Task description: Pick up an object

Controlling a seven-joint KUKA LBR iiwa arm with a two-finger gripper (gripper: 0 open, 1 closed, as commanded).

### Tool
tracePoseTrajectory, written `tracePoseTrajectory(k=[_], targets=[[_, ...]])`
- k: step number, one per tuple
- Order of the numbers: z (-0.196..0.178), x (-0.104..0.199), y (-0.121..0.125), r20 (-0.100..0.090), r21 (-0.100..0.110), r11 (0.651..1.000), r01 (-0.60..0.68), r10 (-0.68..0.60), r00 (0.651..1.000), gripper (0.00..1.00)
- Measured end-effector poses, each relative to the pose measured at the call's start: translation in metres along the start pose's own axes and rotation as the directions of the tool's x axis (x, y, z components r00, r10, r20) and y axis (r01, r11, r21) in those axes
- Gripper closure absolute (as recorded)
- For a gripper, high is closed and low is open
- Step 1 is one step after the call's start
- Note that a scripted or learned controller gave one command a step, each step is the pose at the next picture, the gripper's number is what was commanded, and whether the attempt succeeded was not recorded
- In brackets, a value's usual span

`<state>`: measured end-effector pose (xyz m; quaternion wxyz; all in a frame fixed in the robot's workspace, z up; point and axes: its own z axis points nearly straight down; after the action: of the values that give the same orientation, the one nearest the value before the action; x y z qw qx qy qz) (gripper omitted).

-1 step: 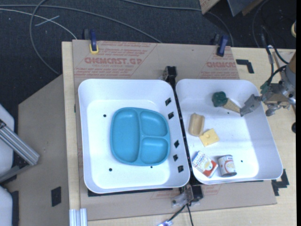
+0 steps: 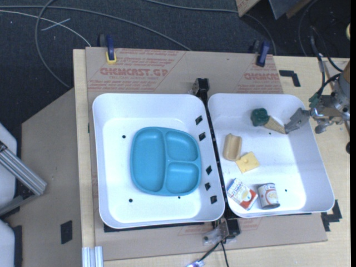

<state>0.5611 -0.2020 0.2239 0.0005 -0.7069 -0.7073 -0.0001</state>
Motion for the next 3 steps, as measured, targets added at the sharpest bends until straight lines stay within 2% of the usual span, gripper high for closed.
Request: tracePoseTrajectory(k=[2,3], targets=[[0.112,-0.010,-0.010,-0.003,0.007,1.000,-0.001,0.001,1.000,0.00],[0.141,-0.009,-0.010,-0.003,0.004,1.000,0.000,0.000,1.000,0.00]])
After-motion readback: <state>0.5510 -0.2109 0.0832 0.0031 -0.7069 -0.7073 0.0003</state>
